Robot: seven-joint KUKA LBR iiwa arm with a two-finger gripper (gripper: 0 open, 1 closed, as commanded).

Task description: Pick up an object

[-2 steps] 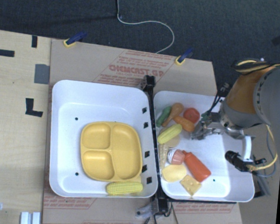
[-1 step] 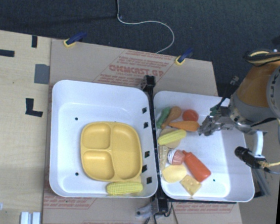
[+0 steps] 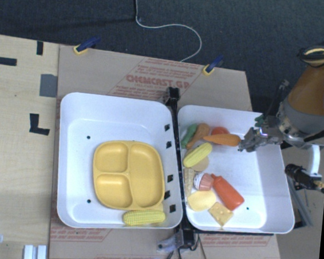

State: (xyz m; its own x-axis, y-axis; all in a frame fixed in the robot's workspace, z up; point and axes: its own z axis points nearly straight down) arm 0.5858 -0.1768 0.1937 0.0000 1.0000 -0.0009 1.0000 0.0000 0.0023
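- The gripper (image 3: 247, 142) hung over the far part of the right bin (image 3: 270, 192), at the carrot's right tip.
- The carrot (image 3: 223, 140) lay just left of it, long axis running left-right.
- Whether the fingers were open or shut could not be told; nothing showed between them.
- Judged: a grasp would call for a small shift left, fingers closing across the carrot's width.
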